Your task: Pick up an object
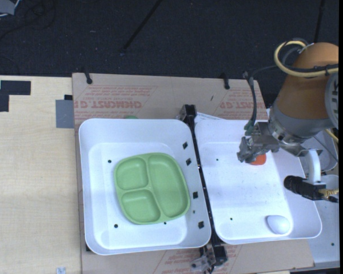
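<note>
1. My gripper (250,153) sits low over the right bin (228,233); its grip state I cannot tell.
2. A small orange object (259,159) lies at its four o'clock, touching.
3. It looks light and rigid; I'd pinch across its middle.

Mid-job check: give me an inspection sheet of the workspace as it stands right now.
Surface: two white bins side by side, left bin and right bin, on cardboard over a wooden bench.
Job's things: orange object in the right bin, right under the gripper; white object near that bin's front right corner.
Clutter: green divided tray lying flat in the left bin.
Grippers: gripper low over the orange object; finger state cannot be told.
Cables: yellow loop atop the arm; dark cables along the wrist.
Surroundings: dark floor with cables behind the bench.
</note>
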